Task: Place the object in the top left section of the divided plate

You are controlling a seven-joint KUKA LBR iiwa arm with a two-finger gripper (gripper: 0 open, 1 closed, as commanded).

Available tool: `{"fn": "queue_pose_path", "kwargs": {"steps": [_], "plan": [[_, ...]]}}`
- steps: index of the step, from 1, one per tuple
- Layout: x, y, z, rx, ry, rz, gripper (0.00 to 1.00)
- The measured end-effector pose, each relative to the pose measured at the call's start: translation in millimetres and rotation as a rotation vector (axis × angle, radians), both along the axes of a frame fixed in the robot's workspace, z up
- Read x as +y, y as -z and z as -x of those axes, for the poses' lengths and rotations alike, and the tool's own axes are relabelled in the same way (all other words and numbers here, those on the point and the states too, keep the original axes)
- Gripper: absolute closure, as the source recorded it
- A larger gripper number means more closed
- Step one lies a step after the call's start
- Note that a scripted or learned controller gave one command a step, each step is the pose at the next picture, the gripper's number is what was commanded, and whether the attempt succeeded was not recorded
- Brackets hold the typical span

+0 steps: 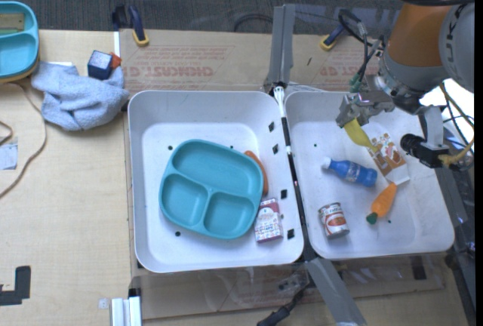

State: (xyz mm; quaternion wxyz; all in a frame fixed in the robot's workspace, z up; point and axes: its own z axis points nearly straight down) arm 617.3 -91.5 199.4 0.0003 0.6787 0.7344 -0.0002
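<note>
While the gripper [356,121] hangs above the right bin [430,234], its fingers pinch a yellow object [358,134], prob. a banana, dangling below them. Best move, imo: carry it high over the bin walls w/o swinging, then lower over the top-left section of the teal divided plate [211,189] in the left bin [151,166]. The object looks small, curved, soft-skinned.

gripper [356,119] over right bin [430,245], yellow banana-like item [358,135] hanging between its fingers; blue bottle [351,171] just below fingers, teal divided plate [210,188] far left of them
</note>
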Motion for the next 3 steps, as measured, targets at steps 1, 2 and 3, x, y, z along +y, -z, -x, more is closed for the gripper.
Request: {"fn": "queue_pose_path", "kwargs": {"steps": [1, 2, 3], "plan": [[60, -74, -9, 0.000, 0.048, 0.001, 1.00], [156, -30, -41, 0.002, -0.031, 0.000, 1.00], [227, 30, -16, 0.003, -0.317, 0.001, 1.00]]}}
